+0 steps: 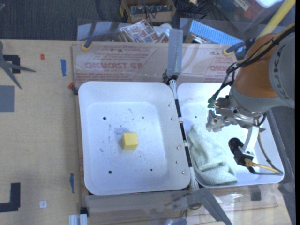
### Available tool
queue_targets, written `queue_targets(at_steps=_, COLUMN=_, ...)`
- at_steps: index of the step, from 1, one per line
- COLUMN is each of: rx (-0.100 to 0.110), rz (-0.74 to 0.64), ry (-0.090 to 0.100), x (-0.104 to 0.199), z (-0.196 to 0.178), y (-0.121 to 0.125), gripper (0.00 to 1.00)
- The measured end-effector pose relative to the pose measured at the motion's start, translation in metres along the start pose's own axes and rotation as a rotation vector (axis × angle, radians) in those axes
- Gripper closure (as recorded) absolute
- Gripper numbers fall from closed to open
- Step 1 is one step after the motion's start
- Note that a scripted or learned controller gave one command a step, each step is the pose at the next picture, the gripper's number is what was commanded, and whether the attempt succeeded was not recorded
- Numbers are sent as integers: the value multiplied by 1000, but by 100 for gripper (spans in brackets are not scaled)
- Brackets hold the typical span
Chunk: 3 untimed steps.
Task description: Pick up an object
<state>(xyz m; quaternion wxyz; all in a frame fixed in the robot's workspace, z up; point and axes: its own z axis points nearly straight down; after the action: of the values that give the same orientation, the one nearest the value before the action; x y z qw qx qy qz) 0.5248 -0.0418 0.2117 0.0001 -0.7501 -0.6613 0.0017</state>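
Observation:
A small yellow block (130, 140) lies near the middle of the left bin (93, 102). A crumpled pale green cloth (211, 156) lies in the front left part of the right bin (197, 95). My gripper (213, 124) hangs over the right bin, just above the cloth's far edge, and points down. Its fingers stand a little apart with nothing between them. The grey arm with its orange band (255, 78) reaches in from the right and hides the bin's right side.
A metal divider (180, 125) runs between the two bins. A cardboard sheet (122, 62) stands behind them. The wooden bench (37, 125) stretches to the left, with scissors (11, 69) at its far left.

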Motion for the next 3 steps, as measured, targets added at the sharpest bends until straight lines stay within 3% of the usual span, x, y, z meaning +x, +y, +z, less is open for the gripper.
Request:
queue_targets(at_steps=1, rx=6, rz=287, ry=1, x=5, z=6, y=-22, gripper=100)
queue_targets(at_steps=3, rx=14, rz=286, ry=-6, x=5, z=-8, y=-20, gripper=100)
